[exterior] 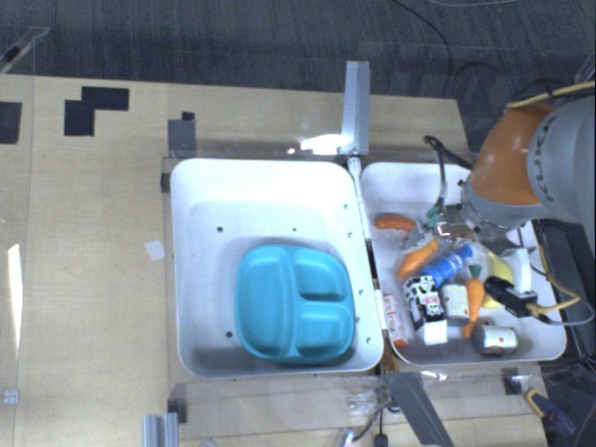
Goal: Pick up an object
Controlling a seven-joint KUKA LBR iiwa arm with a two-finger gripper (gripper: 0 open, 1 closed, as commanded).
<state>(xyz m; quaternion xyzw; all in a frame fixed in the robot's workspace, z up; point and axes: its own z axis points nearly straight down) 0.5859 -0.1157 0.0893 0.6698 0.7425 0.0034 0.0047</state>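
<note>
Right bin [400, 189] holds a cluster of small items toward its middle and front. Blue bottle [449, 264] lies tilted, white cap end toward the gripper. Orange carrot [416, 258] sits just left of the bottle, touching it. A second carrot [474, 304] lies near the front, upright-ish in the view. Small orange-red sausage shape [395, 222] is alone toward the back left. Black-and-white patterned block [425, 297] and a white box [453, 300] sit side by side below the bottle. Yellow item [500, 268] is partly hidden at the right. A grey-white round piece with an orange spot [497, 340] is at the front right corner.

Left bin [200, 198] holds a blue divided tray [293, 301], front centre, flat.

Arm [549, 156] comes in from the right, orange band over the right bin's back right corner, wrist angled down and left. Gripper [445, 226] is low over the right bin, just above the bottle and carrot. Can't tell its state, finger area is too cluttered and small. Nothing visibly held.

Both bins sit on the bench [84, 277], touching along the centre divider.
</note>
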